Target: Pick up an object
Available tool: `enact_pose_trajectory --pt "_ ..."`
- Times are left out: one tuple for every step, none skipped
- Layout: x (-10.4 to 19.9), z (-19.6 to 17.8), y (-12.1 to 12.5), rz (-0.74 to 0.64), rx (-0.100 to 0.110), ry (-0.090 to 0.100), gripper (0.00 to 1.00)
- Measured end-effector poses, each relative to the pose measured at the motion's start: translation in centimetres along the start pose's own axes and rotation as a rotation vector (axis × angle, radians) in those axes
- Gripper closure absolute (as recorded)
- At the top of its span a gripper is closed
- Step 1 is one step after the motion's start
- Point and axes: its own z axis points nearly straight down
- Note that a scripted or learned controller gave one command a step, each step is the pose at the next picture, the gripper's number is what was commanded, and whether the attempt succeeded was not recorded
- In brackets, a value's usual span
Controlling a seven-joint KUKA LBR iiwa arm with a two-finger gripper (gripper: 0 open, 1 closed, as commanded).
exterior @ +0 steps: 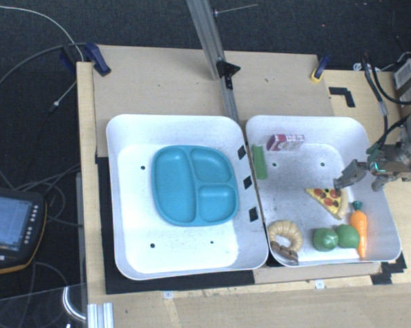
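Gripper (364, 174) just above pizza slice (328, 198), fingers seemingly spread with nothing between, carrot (359, 228) right of slice, blue plate (194, 185) well left.

I see open floor in the right bin (308, 125) centre. Obstacles: pizza slice (328, 199), carrot (359, 229) and green pepper (335, 238) crowd its near right corner, bagel (285, 236) near left, pink carton (285, 141) far side. Blue divided plate (194, 185) takes the left bin (123, 183) middle.
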Motion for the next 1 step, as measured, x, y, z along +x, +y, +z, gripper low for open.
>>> enact_pose_trajectory --pt "-0.01 0.0 0.01 0.0 -0.001 0.0 0.0"
